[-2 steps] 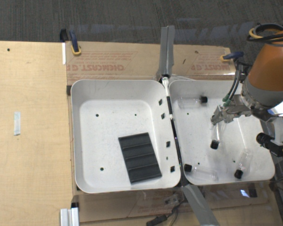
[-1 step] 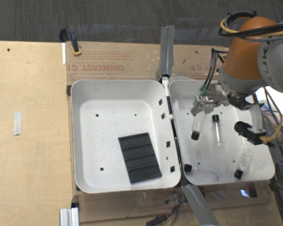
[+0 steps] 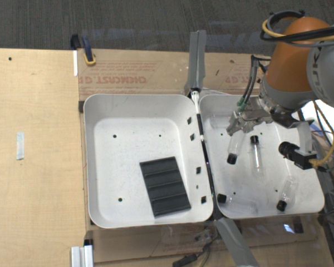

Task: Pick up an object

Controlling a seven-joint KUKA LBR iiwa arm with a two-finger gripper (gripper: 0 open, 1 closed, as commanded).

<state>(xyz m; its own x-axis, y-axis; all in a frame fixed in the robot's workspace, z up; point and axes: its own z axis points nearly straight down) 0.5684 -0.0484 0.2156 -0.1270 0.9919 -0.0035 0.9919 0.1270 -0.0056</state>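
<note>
My gripper (image 3: 242, 127) hangs open over the back part of the right bin (image 3: 306, 207), with nothing between its fingers. Just in front of it lie two clear tubes with black caps, one (image 3: 232, 149) to the left and one (image 3: 256, 150) to the right. A third clear tube (image 3: 286, 196) rests near the bin's front right corner. A small black cap (image 3: 221, 198) sits at the front left of that bin. In the left bin (image 3: 94, 149) a black ribbed block (image 3: 165, 186) lies flat toward the front.
A grey divider post (image 3: 197, 60) rises between the bins at the back. The arm's black fitting and cables (image 3: 296, 153) hang over the right bin's right side. Cardboard (image 3: 128, 77) lies behind the bins, and wooden bench (image 3: 33, 149) extends to the left.
</note>
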